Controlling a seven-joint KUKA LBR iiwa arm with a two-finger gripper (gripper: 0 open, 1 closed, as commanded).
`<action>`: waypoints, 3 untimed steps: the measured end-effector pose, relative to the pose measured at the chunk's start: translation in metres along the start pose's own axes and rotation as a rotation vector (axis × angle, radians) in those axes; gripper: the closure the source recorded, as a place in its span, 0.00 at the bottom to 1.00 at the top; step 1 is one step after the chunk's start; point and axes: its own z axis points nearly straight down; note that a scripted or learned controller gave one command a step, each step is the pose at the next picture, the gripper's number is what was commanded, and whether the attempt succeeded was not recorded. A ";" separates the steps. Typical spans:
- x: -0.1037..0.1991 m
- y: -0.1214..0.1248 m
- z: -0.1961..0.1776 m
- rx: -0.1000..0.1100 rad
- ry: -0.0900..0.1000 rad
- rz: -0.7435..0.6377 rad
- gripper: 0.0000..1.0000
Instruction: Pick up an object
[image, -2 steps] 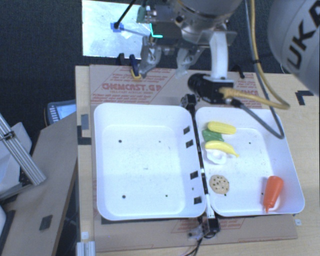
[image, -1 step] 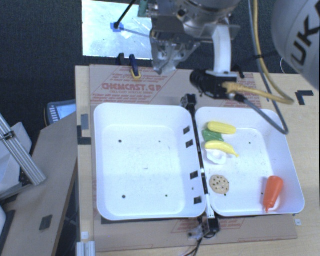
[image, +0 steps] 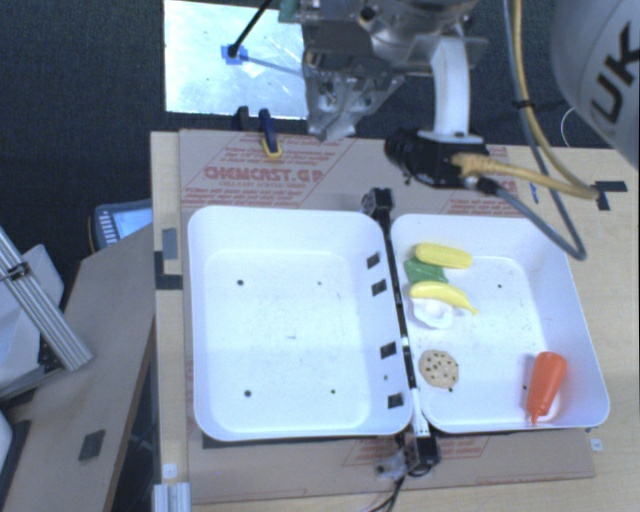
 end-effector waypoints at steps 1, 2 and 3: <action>0.000 0.000 -0.011 -0.002 0.001 -0.002 1.00; 0.000 0.000 -0.022 -0.004 0.002 -0.004 1.00; 0.000 0.001 -0.034 -0.006 0.003 -0.006 1.00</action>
